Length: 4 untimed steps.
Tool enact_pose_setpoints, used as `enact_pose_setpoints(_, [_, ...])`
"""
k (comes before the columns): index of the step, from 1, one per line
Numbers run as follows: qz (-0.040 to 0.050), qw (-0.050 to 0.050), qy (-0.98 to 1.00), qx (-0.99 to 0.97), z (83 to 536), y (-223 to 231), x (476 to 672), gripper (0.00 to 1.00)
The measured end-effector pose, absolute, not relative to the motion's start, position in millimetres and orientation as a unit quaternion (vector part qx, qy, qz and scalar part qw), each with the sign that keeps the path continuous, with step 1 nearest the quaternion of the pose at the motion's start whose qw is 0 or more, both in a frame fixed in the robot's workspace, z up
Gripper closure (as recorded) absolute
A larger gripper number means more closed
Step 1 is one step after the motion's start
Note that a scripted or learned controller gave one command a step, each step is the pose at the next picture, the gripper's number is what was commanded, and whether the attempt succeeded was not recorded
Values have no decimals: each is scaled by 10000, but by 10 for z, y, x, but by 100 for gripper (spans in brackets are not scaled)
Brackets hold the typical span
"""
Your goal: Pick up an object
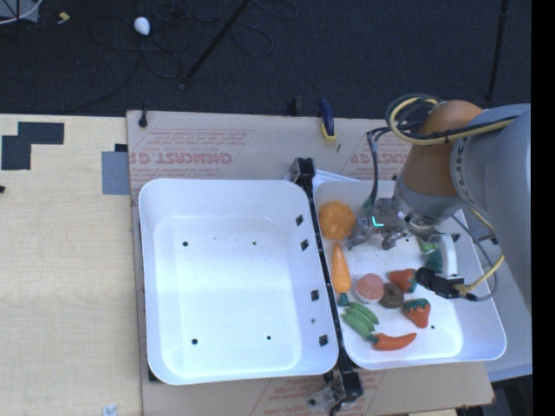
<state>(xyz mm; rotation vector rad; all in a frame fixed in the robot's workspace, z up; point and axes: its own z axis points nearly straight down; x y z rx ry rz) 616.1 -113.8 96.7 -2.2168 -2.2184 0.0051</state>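
My gripper (375, 234) hangs low over the upper middle of the right bin (486, 336), just right of an orange ball (336, 220). Toy food lies below it in that bin: an orange carrot (341, 269) along the left wall, a pink round slice (370, 287), a brown piece (392, 297), a red tomato-like piece (402, 278), a strawberry (417, 311), a green pea pod (360, 317) and a red chili (393, 341). Nothing shows in the gripper's grasp. The wrist partly hides a green and white item (431, 246).
The left bin (156, 258) stands beside the right one, and a black divider (319, 267) runs between them. The grey arm (486, 180) covers the right bin's upper right corner. Cardboard (217, 150) lies under both bins.
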Motion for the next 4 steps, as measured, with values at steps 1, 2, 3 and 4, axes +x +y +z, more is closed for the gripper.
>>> enact_pose_setpoints(1, [60,98,-7067,-7074,847,-829,6403,0])
enact_pose_setpoints(2, [57,82,-7065,-7076,849,-825,6398,0])
enact_pose_setpoints(3, [60,81,-7068,-7073,849,-830,6398,0])
enact_pose_setpoints(4, [61,82,-7072,-7069,849,-824,6398,0])
